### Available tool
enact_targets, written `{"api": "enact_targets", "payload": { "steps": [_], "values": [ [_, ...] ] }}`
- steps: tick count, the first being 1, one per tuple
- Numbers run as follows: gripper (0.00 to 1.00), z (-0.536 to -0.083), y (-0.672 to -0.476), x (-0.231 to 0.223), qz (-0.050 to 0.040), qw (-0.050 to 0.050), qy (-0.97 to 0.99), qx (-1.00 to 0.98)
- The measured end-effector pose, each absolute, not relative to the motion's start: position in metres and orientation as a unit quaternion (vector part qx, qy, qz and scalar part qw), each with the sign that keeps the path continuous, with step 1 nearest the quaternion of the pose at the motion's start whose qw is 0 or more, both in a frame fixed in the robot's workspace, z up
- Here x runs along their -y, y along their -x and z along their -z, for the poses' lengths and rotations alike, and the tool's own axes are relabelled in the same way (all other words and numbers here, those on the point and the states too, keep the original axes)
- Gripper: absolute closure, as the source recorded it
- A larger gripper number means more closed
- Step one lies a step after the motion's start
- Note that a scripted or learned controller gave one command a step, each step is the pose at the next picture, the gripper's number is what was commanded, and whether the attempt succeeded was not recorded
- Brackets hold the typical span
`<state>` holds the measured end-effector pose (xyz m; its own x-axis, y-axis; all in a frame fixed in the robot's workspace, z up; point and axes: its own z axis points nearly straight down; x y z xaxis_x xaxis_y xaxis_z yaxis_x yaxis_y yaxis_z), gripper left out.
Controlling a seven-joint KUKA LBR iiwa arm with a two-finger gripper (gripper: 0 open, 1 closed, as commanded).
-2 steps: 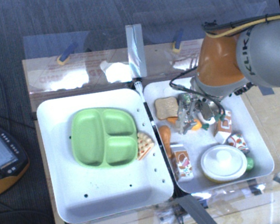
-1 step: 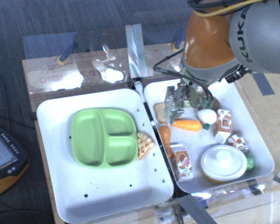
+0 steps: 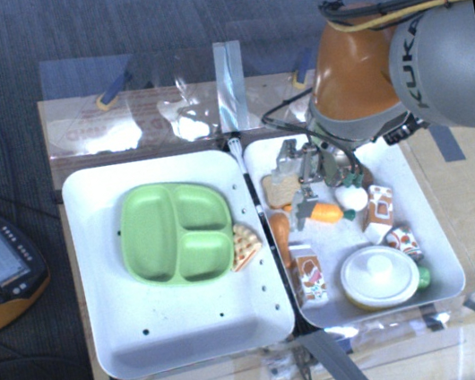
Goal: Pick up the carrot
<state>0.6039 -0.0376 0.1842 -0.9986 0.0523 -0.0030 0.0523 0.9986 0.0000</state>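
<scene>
While the arm leans in from the right over the right-hand bin (image 3: 434, 222), its gripper (image 3: 307, 183) hangs low among the clutter at the bin's upper left, the metal fingers pointing down toward a small orange carrot (image 3: 322, 212). From where I stand I cannot tell whether the jaws are spread or closed; they blur into the grey hardware above them, so I would not claim a hold on anything. The carrot lies just under and a little right of the fingertips, its green end turned toward the left, touching or almost touching a white egg-like piece (image 3: 353, 200) on its right. That crowding seems to be why the wrist comes in steeply from above: a slanted approach would knock the neighbours.

Around it, a slice of toast-coloured bread (image 3: 279, 190) sits to the left near the dividing wall, a long orange sausage-like piece (image 3: 281, 236) lies along that wall below it, and a small carton (image 3: 311, 279) stands further down. A white lidded bowl (image 3: 378, 274) fills the lower right part, with patterned little boxes (image 3: 381, 206) between it and the egg.

Across the divider, the left bin (image 3: 119, 342) holds a green sectioned plate (image 3: 175, 232) with a waffle piece (image 3: 245, 245) tucked against its right edge, well apart from the work.
</scene>
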Motion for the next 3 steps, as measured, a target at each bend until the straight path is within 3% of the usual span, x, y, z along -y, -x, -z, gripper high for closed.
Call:
{"api": "enact_targets", "payload": {
  "steps": [1,2,3],
  "values": [
    [0.00,-0.092,-0.593,0.107,0.0003,0.007,-0.031,-1.000],
    [0.00,-0.091,-0.593,0.104,0.0035,0.009,0.127,-0.992],
    [0.00,-0.092,-0.520,0.111,0.0009,0.009,0.071,-0.997]
  ]
}}
